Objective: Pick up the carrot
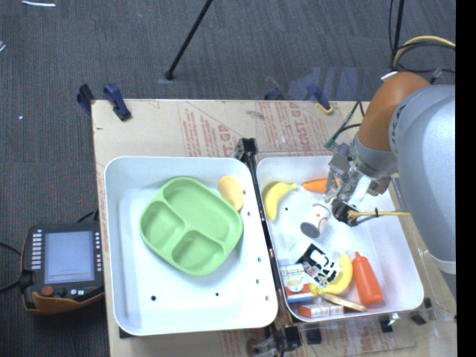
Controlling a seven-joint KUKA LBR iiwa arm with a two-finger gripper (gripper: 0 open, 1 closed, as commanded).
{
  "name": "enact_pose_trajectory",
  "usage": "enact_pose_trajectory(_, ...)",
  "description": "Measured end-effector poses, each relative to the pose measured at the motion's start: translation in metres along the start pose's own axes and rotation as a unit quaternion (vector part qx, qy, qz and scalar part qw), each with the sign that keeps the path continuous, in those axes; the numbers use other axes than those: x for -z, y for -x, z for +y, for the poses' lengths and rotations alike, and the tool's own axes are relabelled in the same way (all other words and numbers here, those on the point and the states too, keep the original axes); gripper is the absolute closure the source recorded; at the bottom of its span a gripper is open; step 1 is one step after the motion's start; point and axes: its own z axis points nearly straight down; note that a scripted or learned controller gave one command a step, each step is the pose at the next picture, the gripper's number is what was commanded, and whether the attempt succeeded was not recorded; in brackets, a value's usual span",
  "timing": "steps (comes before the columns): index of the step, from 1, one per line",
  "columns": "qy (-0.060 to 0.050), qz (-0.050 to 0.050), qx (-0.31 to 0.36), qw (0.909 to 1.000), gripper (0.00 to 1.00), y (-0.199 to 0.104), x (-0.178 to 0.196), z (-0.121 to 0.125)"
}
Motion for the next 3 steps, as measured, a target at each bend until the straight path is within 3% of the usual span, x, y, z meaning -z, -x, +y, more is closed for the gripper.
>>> enact_pose_trajectory(1,0.000,0.000,0.000,1.0000,0.00,0.000,0.000,0.000)
enact_pose_trajectory(2,-0.005,0.000,-0.118,0.9930,0.00,0.021,-0.012,0.011)
enact_pose_trajectory(3,-0.001,0.002,-0.195,0.9807,0.00,0.012,-0.010,-0.028)
